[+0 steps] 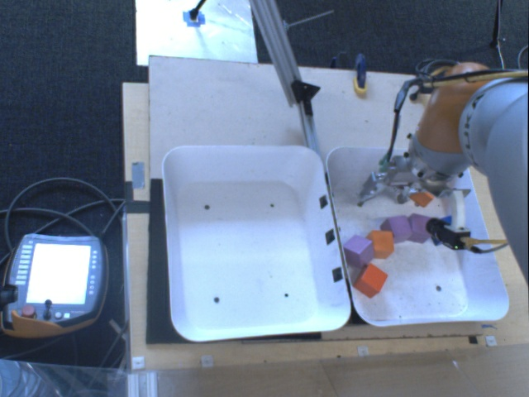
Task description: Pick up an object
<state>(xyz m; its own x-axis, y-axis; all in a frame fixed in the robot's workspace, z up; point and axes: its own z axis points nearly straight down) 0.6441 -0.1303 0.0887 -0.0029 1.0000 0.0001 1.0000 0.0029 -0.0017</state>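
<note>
Hovering over right bin [488,300], end effector [397,184] partly hiding orange block [422,198]; finger state unreadable; arm cropped at right.

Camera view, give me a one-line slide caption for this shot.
KUKA arm's gripper low in the right bin beside orange and purple blocks; left bin alongside.

Two white bins [248,160] sit on a pale speckled board [223,98]. The right bin [488,300] holds orange blocks [371,280] and purple blocks [358,249]. The arm [496,131] is grey with an orange band [442,118]. The gripper [388,184] is metallic grey. The floor [66,73] is dark carpet. A pendant [54,284] has a white screen and an orange edge.
</note>
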